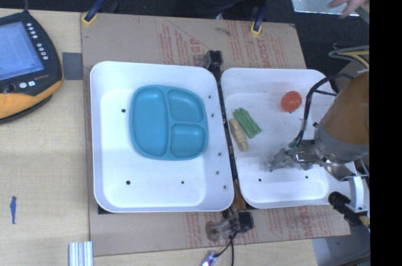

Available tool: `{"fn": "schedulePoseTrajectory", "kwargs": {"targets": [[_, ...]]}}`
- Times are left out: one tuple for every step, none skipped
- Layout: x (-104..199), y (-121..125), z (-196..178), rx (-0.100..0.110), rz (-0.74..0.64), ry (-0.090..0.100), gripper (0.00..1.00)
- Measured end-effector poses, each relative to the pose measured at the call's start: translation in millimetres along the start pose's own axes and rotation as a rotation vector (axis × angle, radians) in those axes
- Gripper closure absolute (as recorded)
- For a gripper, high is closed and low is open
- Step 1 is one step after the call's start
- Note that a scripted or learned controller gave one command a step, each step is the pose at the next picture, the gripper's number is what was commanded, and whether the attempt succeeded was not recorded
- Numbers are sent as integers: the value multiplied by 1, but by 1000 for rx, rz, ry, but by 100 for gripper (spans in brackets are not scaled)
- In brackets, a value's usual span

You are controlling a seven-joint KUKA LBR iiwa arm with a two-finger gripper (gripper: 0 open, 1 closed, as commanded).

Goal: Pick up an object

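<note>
Green block (247, 122) lies left of the tool (276, 162) and a little farther back in the right bin (276, 196), long axis slanted; the tool is spread, grasping nothing.

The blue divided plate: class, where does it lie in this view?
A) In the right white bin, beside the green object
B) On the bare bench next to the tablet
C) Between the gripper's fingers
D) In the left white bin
D: the blue divided plate lies flat on the floor of the left white bin, apart from the green object and the gripper, which are over in the right white bin.
</note>
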State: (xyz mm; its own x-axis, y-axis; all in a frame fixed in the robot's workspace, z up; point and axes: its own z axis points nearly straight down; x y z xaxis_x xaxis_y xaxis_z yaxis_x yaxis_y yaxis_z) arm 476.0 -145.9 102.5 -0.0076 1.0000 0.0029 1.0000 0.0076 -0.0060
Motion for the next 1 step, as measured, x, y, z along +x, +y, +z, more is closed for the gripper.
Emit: {"fn": "schedulePoseTrajectory", "kwargs": {"targets": [[41, 104, 10, -3, 2, -2, 0]]}}
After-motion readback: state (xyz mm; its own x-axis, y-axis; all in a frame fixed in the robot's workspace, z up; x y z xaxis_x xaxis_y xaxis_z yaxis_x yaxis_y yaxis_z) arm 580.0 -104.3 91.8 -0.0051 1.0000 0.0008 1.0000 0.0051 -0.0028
